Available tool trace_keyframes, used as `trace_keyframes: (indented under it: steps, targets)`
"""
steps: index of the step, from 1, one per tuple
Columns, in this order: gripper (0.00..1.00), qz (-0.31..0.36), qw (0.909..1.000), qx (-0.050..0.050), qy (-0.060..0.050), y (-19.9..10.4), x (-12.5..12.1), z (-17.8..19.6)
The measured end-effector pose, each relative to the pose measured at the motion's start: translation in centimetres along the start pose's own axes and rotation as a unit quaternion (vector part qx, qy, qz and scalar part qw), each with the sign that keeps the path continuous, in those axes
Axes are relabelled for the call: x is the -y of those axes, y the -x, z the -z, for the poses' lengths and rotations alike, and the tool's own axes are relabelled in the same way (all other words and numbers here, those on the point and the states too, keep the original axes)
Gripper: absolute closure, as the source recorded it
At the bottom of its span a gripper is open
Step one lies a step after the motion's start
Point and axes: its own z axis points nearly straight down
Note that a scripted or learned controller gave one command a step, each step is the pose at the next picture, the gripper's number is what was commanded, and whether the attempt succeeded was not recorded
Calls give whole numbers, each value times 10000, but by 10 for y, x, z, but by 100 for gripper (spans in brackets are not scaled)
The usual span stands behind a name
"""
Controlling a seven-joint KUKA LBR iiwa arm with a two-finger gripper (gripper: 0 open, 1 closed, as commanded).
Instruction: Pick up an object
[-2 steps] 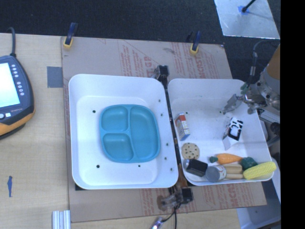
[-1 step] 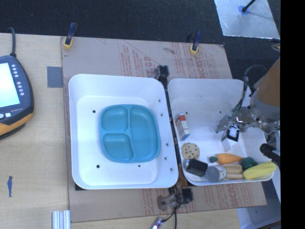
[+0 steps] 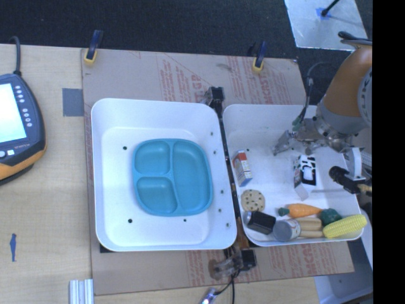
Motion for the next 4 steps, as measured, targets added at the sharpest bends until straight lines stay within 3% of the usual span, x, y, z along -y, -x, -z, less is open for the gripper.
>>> trace_keyframes:
  steps: [1,2,3,4]
  targets:
    - [0,-15,10000,-6,3,0,64,85]
    - [0,-1,10000,-4,-13,21,83,5]
    - [0,10,10000,-4,-8,-41,69,0]
    - [100,16,10000,-1,-19,-40,69,10]
